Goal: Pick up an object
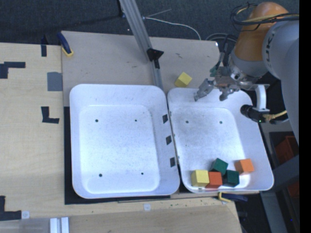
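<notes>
Two shallow white bins of smooth, faintly speckled plastic with rounded corners are seen side by side on a tan bench (29, 130). The left bin (77, 130) fills the middle of the frame, and the right bin (252, 135) lies toward the right. A slim grey metal bar (138, 28) slants down from the top centre to the seam between the bins.

At the upper right, the grey arm (286, 38) with its rounded orange band (255, 25) is seen reaching in. The gripper (212, 93) hangs over the far rim of the right bin, and its two thin dark fingers (200, 92) are spread wide apart, with nothing held between them.

A cluster of small, hard-edged blocks is gathered in the lower right of the frame, against the near wall of the right bin. A yellow cube (199, 178) sits leftmost, touching an orange-red cube (215, 179). A dark green cube (219, 166) is set just behind these, and a second green block (232, 177) lies to their right. An orange block (244, 166) rests near the bin's right corner. All of them lie well apart from the fingers, across the length of the bin.

Another yellow cube (183, 79) lies outside the bins on the bench, near the fingers and just up and to their left.
</notes>
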You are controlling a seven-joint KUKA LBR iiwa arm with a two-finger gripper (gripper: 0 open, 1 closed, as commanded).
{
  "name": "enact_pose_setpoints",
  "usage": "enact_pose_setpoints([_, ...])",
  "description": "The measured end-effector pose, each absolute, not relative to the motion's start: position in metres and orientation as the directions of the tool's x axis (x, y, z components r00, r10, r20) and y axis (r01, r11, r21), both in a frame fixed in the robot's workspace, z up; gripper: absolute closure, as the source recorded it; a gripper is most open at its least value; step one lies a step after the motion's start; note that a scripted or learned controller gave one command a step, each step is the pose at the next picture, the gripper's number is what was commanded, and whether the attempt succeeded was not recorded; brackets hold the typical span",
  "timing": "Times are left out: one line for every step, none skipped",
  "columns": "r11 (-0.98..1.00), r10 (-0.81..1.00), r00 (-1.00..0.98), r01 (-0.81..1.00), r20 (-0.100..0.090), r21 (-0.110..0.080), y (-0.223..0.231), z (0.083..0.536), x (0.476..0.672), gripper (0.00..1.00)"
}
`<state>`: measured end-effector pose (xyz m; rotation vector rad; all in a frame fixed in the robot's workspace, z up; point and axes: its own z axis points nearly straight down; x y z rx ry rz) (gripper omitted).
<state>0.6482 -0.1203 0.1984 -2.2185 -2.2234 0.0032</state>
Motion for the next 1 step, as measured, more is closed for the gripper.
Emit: enact_pose_setpoints([0.004, 1.000, -0.004, 1.000, 0.000, 0.000, -0.0986, 0.1927, 0.6745, 0.00])
